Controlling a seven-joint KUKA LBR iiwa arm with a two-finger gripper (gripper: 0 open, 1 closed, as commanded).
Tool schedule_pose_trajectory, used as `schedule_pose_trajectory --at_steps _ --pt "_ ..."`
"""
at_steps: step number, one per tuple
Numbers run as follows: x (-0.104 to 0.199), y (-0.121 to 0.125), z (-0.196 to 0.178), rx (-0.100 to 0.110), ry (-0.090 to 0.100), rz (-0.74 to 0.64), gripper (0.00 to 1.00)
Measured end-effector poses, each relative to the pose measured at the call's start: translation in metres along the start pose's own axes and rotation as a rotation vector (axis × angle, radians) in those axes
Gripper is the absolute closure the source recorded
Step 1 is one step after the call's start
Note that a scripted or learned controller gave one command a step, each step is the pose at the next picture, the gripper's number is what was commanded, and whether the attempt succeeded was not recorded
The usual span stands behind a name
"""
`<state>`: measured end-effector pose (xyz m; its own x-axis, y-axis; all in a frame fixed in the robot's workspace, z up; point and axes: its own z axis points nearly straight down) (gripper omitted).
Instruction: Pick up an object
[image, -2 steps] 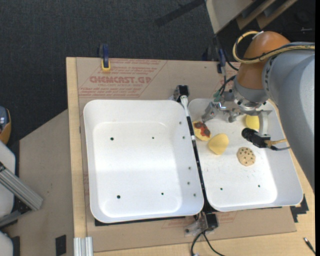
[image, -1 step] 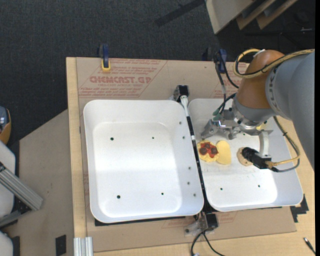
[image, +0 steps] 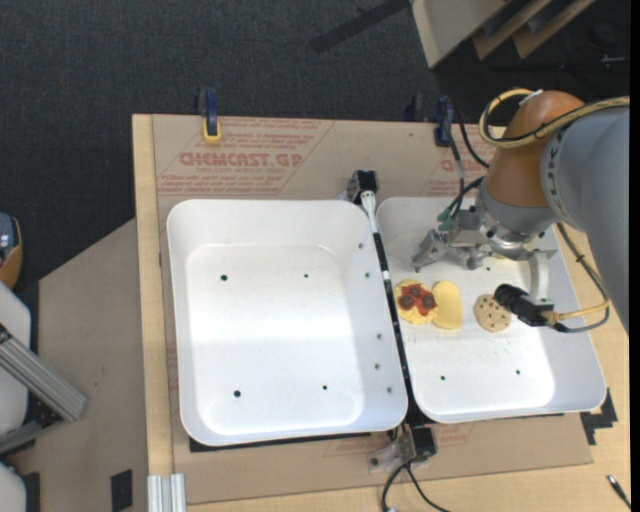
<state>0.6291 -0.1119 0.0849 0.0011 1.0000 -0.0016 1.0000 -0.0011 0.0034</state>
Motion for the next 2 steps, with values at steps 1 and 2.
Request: schedule_pose_trajectory --at_steps 1,2 --pt "-0.029 -0.033 0.000 0.008 0.002 0.002 0.00" --pt "-0.003 0.002 0.000 -0.001 0.001 -0.004 0.00"
